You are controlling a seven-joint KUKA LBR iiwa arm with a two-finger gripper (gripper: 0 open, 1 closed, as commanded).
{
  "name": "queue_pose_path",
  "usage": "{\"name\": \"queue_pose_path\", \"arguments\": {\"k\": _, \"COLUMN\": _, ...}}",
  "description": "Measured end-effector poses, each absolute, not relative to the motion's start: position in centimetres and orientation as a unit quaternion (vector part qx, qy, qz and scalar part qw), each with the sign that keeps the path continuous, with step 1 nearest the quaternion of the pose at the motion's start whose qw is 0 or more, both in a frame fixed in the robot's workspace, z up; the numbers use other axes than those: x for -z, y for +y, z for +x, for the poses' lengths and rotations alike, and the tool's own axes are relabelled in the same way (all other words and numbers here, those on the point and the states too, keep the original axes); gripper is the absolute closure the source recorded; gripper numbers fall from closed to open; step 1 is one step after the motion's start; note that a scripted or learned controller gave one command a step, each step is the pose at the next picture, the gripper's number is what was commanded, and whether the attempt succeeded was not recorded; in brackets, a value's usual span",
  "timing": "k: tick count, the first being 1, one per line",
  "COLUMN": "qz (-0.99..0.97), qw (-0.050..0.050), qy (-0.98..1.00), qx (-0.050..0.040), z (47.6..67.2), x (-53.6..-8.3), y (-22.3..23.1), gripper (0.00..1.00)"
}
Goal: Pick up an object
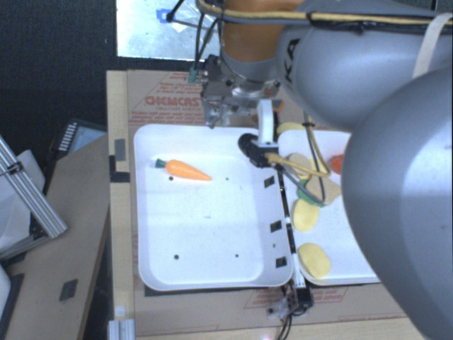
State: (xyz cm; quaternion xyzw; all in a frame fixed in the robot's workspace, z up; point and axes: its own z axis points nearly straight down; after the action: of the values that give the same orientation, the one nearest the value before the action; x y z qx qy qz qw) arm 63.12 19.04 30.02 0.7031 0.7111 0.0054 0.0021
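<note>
Carrot (185,169) lies flat on the floor of the left bin (212,261), toward its far-left corner, untouched. Pale yellow pieces (307,217) sit in the right bin (340,278), just past the divider from the carrot's bin. Over the left bin's far rim hangs the gripper (221,115); whether it is released or clenched I cannot tell. Judging from this, nothing is picked up yet: approach, grasp and lift all remain.
</note>
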Motion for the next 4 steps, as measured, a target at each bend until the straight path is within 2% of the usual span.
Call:
{"name": "queue_pose_path", "arguments": {"k": 1, "qz": 0.704, "qw": -0.002, "qy": 0.710, "qx": 0.0008, "z": 59.8, "x": -24.8, "y": 23.8, "gripper": 1.00}}
{"name": "queue_pose_path", "arguments": {"k": 2, "qz": 0.705, "qw": 0.002, "qy": 0.709, "qx": -0.0044, "z": 65.4, "x": -30.5, "y": 23.4, "gripper": 1.00}}
{"name": "queue_pose_path", "arguments": {"k": 3, "qz": 0.705, "qw": 0.005, "qy": 0.709, "qx": -0.0094, "z": 66.9, "x": -46.6, "y": 23.4, "gripper": 1.00}}
{"name": "queue_pose_path", "arguments": {"k": 4, "qz": 0.705, "qw": 0.000, "qy": 0.709, "qx": -0.0014, "z": 64.3, "x": -47.6, "y": 23.4, "gripper": 1.00}}
